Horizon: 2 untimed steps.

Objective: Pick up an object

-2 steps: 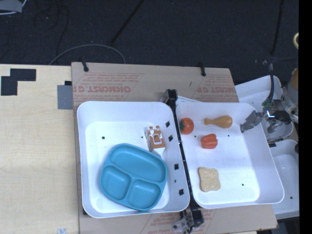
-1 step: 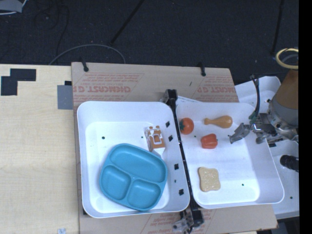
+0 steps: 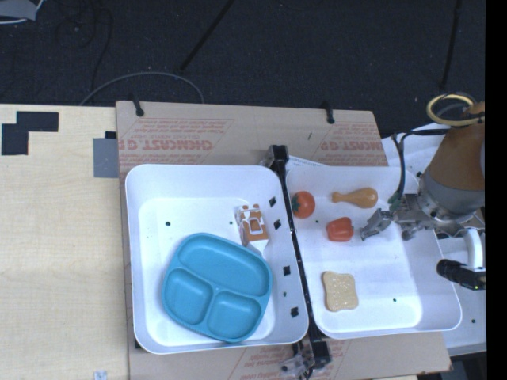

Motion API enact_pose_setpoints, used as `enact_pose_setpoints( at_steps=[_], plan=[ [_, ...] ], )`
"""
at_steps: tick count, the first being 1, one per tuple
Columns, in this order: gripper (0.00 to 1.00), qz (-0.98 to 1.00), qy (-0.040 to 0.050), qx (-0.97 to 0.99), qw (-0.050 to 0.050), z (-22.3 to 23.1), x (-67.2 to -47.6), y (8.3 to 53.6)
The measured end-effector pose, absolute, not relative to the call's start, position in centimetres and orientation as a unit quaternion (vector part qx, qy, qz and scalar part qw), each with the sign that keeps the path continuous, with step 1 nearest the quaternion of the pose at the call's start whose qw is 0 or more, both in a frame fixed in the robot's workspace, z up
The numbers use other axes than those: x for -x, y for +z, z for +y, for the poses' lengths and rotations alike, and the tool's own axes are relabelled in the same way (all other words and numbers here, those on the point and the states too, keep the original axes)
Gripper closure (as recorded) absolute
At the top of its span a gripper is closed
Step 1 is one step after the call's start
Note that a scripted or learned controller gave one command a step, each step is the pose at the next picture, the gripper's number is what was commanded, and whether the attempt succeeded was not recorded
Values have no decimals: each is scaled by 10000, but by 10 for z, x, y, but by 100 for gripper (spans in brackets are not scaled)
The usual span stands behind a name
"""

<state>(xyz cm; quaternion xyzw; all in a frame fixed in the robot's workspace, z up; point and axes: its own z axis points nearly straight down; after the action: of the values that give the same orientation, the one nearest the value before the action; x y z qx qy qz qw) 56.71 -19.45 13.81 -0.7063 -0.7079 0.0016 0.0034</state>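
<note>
Gripper (image 3: pixel 379 225) low over right bin (image 3: pixel 412 311), fingers slightly parted, nothing between them. Red pepper (image 3: pixel 339 229) just left of fingertips, nearest target. Drumstick (image 3: pixel 356 197) just beyond, long axis left-right. Tomato (image 3: pixel 303 204) farther left; toast (image 3: pixel 340 290) nearer camera.

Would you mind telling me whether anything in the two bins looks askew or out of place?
The blue divided plate lies tilted in the left bin, one edge riding up its wall. The small carton beside it leans. Nothing looks spilled.
</note>
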Motion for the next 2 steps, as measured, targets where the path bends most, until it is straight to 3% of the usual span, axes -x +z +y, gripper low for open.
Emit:
enact_pose_setpoints(
  at_steps=[1,2],
  plan=[
    [0,-7066,9,7076,18,-193,-567,85],
    [100,-7061,9,7081,17,-194,-567,98]
  ],
)
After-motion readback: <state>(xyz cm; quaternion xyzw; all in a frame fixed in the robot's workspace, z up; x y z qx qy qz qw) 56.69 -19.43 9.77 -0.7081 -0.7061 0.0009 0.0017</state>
